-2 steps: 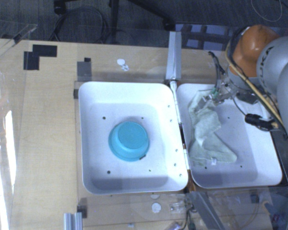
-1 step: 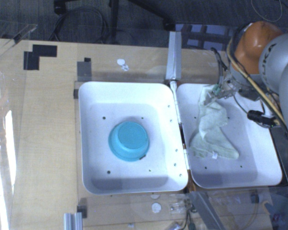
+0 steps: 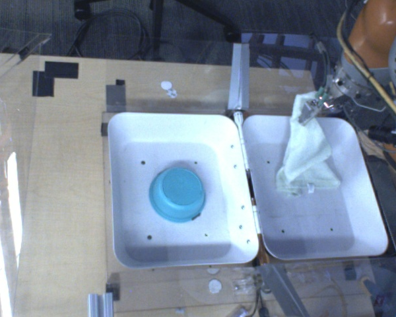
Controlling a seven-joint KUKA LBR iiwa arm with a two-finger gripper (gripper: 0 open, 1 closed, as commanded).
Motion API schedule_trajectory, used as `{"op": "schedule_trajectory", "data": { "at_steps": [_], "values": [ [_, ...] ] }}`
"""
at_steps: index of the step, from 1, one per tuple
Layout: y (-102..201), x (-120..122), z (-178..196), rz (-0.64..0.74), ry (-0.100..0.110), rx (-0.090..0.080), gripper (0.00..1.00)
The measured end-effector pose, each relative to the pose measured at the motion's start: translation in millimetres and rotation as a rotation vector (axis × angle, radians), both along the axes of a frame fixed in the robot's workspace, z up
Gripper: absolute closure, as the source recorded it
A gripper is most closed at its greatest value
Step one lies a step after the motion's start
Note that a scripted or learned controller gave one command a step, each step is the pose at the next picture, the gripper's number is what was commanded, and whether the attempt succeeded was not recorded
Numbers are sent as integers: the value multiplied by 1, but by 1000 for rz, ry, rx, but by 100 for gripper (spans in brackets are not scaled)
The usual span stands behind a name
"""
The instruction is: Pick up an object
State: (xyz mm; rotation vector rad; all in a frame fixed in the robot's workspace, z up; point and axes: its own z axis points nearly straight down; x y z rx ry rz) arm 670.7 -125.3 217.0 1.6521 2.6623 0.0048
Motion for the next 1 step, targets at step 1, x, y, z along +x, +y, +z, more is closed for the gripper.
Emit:
{"op": "schedule_trajectory", "data": {
  "at_steps": [1],
  "values": [
    [4, -1, 49, -125, 3, 1, 100]
  ]
}}
